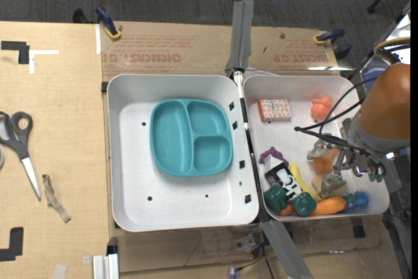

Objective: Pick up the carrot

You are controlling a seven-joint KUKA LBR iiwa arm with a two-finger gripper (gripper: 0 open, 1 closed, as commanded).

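Right bin (pixel 366 85): carrot (pixel 328 206) against near wall

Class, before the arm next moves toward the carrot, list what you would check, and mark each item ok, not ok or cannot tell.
1. Carrot in sight, lying at the right bin's near edge: ok.
2. Room around carrot: not ok; green toy and blue toy crowd it.
3. Pincer over the right bin: ok.
4. Pincer directly above carrot: cannot tell.
5. Pincer free of any item: cannot tell.
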